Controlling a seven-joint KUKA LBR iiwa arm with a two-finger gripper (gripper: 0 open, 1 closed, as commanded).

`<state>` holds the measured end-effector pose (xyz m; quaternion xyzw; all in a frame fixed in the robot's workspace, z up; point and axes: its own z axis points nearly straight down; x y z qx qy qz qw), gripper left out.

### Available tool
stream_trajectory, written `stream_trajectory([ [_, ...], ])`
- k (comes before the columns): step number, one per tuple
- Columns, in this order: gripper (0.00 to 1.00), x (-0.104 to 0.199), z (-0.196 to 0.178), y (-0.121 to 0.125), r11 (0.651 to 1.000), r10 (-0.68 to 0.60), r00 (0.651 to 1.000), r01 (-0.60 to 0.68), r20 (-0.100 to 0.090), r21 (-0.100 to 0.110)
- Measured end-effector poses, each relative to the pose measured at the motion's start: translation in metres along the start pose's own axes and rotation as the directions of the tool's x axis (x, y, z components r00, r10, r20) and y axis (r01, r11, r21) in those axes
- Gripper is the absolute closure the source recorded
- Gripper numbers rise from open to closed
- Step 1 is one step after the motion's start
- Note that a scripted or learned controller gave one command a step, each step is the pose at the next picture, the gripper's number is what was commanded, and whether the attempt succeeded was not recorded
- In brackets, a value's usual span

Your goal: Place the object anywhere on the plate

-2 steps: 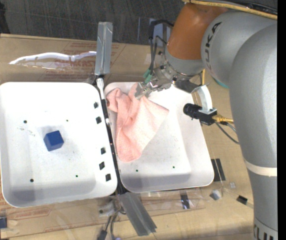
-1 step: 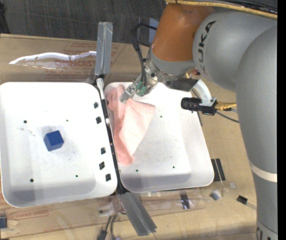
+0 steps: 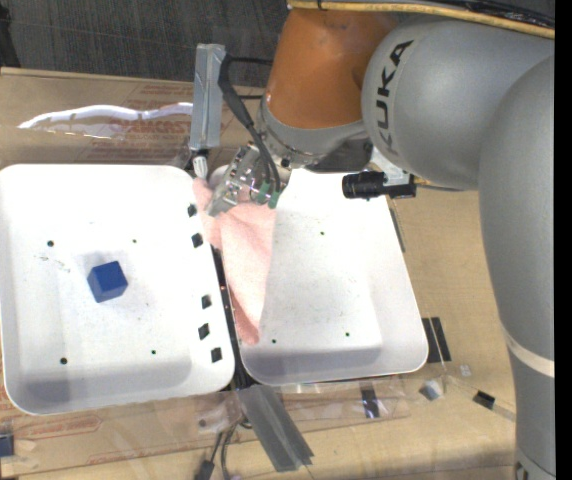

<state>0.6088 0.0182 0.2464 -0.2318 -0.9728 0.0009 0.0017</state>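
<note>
The small blue cube (image 3: 108,280) lay in the left shallow white bin (image 3: 26,198). The pincer (image 3: 248,181) hung above the pink cloth (image 3: 244,258) at the right white bin's (image 3: 366,268) far-left corner; its state was indiscernible. The grey arm (image 3: 446,98) read "KUKA".

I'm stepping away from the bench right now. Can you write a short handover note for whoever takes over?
Gripper: at the far left corner of the right bin, over a pink cloth; whether the jaws are open or shut cannot be told.
Blue cube: lying in the left bin, untouched, far from the gripper.
Done: nothing placed yet.
Left: grasp the object and set it on the plate.
</note>
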Motion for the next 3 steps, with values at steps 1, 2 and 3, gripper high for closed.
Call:
stream_trajectory([
  [1,1.0,0.026,0.015,0.045,0.919,-0.394,0.919,0.394,0.001,0.0],
  [2,1.0,0.062,0.015,0.083,0.889,-0.458,0.889,0.458,0.0,0.0],
  [3,0.0,0.061,0.015,0.083,0.889,-0.458,0.889,0.458,0.001,0.0],
])
